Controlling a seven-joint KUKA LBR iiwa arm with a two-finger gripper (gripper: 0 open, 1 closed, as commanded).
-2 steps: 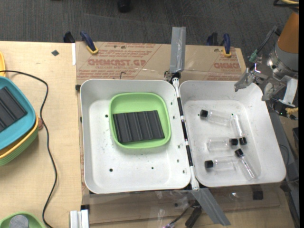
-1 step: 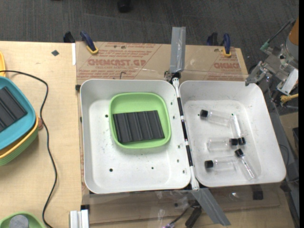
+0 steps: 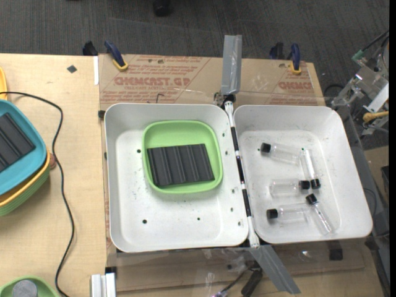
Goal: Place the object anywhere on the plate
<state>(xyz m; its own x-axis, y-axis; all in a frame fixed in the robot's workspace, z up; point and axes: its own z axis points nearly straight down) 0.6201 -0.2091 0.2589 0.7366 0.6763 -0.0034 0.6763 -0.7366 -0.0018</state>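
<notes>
Two shallow white plastic bins point(image 3: 124, 228) are sitting on brown cardboard point(image 3: 185, 76) (grey carpet point(image 3: 247, 11) behind); gripper state untellable.

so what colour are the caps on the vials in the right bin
Black, on clear vials, seen in the camera view.

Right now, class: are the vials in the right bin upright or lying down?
Lying down. The vials rest on their sides across the right bin floor, black caps pointing sideways.
</notes>
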